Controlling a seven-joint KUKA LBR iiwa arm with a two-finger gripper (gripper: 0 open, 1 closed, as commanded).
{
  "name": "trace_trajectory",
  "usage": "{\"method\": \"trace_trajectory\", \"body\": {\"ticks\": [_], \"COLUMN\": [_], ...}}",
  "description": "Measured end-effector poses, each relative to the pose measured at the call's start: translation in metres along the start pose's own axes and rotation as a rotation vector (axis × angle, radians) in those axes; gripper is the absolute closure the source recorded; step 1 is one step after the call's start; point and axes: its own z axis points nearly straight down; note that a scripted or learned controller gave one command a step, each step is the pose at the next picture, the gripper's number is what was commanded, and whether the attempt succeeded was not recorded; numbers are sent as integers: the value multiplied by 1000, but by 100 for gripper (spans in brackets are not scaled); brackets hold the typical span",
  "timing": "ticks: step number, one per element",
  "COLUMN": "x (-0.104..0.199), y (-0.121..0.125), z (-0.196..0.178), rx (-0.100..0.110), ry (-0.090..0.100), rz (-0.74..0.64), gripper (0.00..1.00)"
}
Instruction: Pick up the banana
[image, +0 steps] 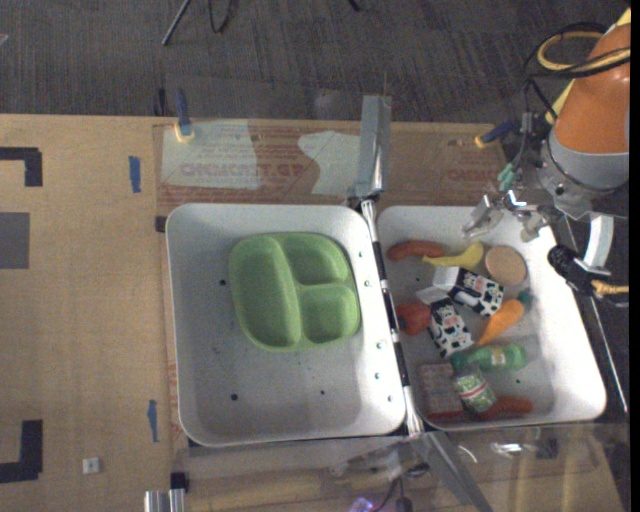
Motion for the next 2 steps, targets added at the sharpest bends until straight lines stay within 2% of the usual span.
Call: {"method": "trace_trajectory", "body": {"ticks": [1,2], "x": [-8,-7], "y": [16,17], "z": [137,126], "rx": [-6,-8], "ry": [-1,-1], "rz": [-58,-58], "gripper": [0,100]}}
